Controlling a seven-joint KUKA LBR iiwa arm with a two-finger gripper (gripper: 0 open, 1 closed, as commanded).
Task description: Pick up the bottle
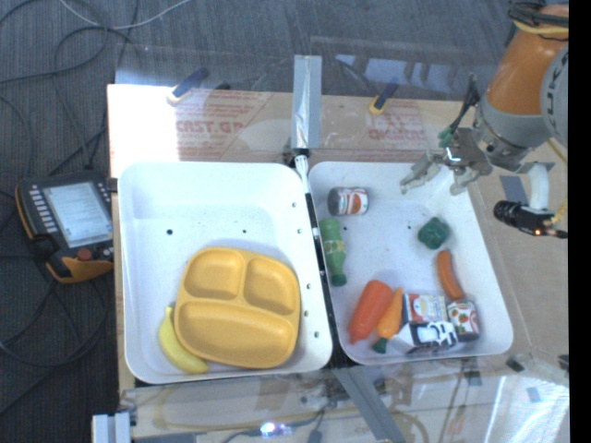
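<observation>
1. The small green plastic bottle (333, 253) with a printed label lies against the left wall of the right shallow white bin (489, 275).
2. A smooth orange plastic carrot (369, 308) lies near that bin's front edge.
3. The two-finger gripper (440, 175) hovers over the bin's far right corner, fingers spread apart, holding nothing.

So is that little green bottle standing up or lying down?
Lying down. The green bottle rests on its side along the left wall of the right bin, its length running up and down the camera view.
</observation>
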